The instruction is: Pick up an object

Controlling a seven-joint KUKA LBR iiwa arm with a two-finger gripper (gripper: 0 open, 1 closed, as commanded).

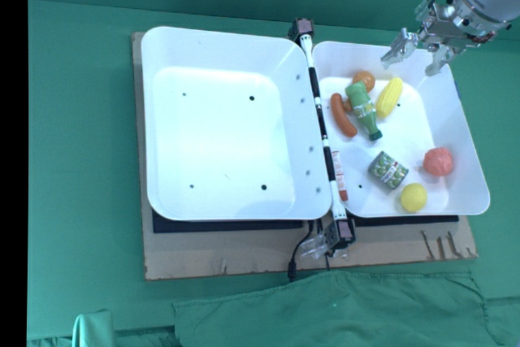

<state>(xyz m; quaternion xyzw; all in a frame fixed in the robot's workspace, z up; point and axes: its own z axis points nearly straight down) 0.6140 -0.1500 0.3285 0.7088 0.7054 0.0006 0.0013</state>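
Observation:
The right bin (467, 138) holds several toy foods: a green bottle (363, 110), a yellow corn cob (389, 96), an orange ball (363, 80), a red sausage (342, 114), a green can (387, 171), a red-pink ball (438, 162) and a yellow lemon (413, 197). My gripper (418, 54) hangs above the bin's far edge, just right of the corn. Its two fingers are spread apart with nothing between them.
The left bin (162, 61) lies beside the right one, with a black-and-white bar (321, 126) running between them. Both rest on a cardboard sheet (244, 260) over green cloth. The arm comes in from the top right corner.

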